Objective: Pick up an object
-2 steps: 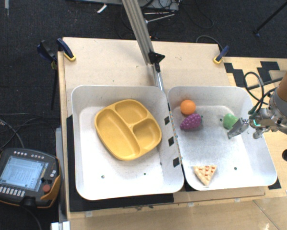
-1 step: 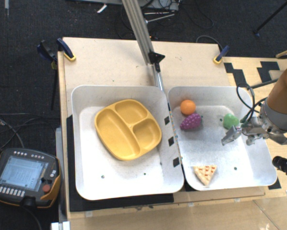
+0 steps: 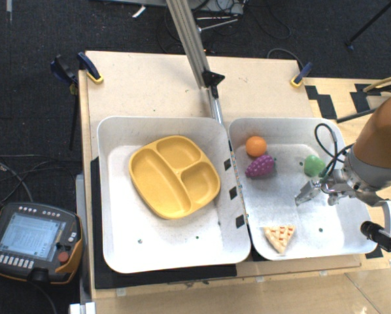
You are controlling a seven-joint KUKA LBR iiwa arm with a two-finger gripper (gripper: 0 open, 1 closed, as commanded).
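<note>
Over the right white bin [image 3: 352, 244], near its right edge, my two-finger gripper [image 3: 318, 193] hangs with its metal fingers spread wide and nothing between them. Nearest lies the small green toy [image 3: 314, 165], just beyond my fingertips toward the bin's far edge. The yellow waffle-patterned wedge [image 3: 280, 237] sits farther off, toward the near edge.

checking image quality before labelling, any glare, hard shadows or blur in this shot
Camera view: even, soft lighting, no strong glare on the two white bins; the yellow divided plate and purple toy grapes look sharp with faint shadows; the grey two-finger gripper is slightly soft; the floor around the bench is dark.
</note>
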